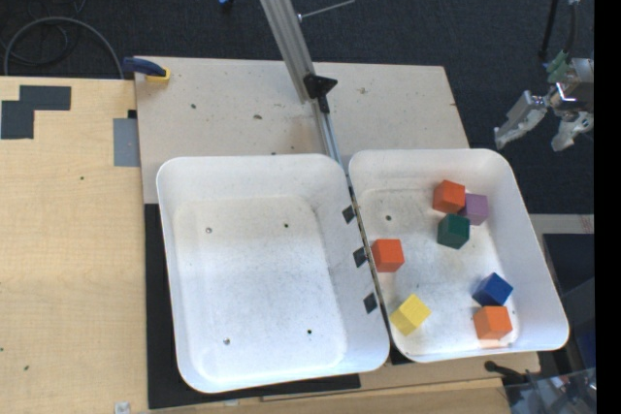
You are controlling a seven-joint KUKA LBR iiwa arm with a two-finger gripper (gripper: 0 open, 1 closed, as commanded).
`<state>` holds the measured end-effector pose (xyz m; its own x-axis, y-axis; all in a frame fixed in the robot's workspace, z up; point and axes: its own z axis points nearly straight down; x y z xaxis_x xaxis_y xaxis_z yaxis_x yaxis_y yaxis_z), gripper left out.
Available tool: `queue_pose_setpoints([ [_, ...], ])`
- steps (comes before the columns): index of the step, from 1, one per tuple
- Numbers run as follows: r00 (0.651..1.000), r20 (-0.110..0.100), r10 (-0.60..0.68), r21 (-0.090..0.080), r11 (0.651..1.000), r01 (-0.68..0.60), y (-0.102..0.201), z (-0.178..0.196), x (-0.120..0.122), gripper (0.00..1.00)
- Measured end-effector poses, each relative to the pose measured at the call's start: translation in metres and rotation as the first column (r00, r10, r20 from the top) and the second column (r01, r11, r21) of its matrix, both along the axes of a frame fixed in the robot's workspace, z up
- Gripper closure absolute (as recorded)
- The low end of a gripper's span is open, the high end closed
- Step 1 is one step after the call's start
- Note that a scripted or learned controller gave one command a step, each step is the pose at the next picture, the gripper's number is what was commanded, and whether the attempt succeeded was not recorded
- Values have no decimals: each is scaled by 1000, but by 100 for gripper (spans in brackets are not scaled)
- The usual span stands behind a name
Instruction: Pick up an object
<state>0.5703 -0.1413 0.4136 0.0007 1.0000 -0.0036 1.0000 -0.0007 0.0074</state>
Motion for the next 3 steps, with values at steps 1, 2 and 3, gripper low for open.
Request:
queue_pose_setpoints([
  [1,1000,-4,4,3,1000,-4,30,37,16,0],
  [2,1000,-7,8,5,1000,-8,94,55,78,0],
  [3,1000,-6,8,6,1000,-8,177,82,57,0],
])
